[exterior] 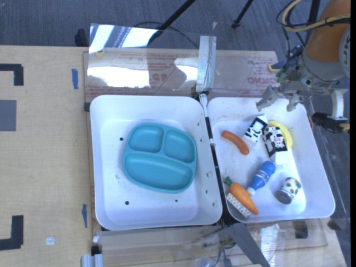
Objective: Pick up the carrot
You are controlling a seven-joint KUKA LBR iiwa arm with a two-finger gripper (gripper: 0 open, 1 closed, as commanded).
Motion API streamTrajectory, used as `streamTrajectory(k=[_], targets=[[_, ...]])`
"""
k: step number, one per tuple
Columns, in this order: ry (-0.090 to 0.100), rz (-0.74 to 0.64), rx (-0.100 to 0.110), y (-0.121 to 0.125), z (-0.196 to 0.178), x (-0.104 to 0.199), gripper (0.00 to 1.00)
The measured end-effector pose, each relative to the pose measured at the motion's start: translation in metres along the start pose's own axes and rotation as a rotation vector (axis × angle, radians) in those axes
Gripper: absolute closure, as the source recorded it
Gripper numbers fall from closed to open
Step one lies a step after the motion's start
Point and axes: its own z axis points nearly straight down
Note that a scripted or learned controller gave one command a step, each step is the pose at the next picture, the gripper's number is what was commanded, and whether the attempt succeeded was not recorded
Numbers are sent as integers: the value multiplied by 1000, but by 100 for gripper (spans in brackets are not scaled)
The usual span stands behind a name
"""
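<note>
Gripper [282, 98] hovers over the far edge of the right bin [322, 177], fingers spread, nothing between them. Carrot [243, 198] lies well apart, at the bin's near-left corner, just beside a blue bottle [262, 176]. Likely a light, rigid, smooth toy; best grasped across mid-body, clear of the tapered tip.

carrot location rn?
The carrot lies in the right bin, near its front left corner, on a brush and just left of the blue bottle.
</note>
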Motion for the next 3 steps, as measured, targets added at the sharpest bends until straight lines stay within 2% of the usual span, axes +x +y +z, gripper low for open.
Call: streamTrajectory(k=[1, 2, 3], targets=[[-1, -290, -1, 4, 46, -44, 0], [1, -344, -4, 8, 64, -64, 0], [0, -339, -3, 7, 63, -64, 0]])
